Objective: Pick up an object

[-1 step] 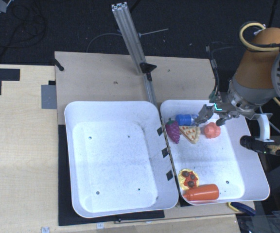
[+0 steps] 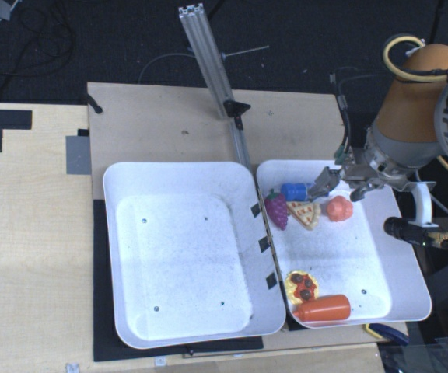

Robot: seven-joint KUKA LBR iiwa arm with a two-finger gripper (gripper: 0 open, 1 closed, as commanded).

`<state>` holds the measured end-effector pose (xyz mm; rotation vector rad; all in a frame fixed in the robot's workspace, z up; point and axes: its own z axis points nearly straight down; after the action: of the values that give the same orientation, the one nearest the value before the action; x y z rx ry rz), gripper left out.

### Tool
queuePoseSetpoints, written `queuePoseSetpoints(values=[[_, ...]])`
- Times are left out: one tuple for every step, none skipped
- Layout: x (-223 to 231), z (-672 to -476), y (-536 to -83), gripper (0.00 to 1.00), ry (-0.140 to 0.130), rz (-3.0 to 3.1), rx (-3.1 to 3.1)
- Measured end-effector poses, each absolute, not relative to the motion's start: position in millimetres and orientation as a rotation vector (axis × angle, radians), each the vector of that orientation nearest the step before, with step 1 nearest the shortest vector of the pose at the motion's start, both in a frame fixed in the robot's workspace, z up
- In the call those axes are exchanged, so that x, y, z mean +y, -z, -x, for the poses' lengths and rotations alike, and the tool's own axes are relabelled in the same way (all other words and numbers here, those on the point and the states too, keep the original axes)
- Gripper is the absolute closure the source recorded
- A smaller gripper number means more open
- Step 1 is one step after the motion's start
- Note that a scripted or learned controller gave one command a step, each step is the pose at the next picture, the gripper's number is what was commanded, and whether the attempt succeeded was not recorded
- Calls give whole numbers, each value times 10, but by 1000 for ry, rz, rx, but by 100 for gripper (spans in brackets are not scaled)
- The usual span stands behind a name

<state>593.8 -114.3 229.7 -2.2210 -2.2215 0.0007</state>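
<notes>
I see a red ball (image 2: 338, 208) near the back edge of the right bin (image 2: 399, 301), just under my gripper (image 2: 341, 183). Its fingers are spread wide and hold nothing. Beside the ball lie a pizza slice (image 2: 304, 214), a blue block (image 2: 294, 191) and purple grapes (image 2: 276, 210). A sausage (image 2: 323, 308) lies by the front edge. The left bin (image 2: 131, 181) sits on the tan bench (image 2: 162, 123), with dark floor (image 2: 92, 29) behind.

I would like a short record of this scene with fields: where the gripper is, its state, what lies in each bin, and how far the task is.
gripper position: gripper above the upper part of the right bin
gripper state: fingers spread, nothing between them
nearest items: blue block, pizza slice, red round toy
other items in right bin: purple grapes by the left wall; red sausage and a yellow and red toy near the front
left bin: no items seen
task progress: no object picked up yet
</notes>
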Motion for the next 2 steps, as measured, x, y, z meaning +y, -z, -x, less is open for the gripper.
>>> queuePoseSetpoints(values=[[-1188, -5904, -1677, 0, -6, 2218, -2218], [-1112, -5917, -1209, 0, -5, 2219, -2218]])
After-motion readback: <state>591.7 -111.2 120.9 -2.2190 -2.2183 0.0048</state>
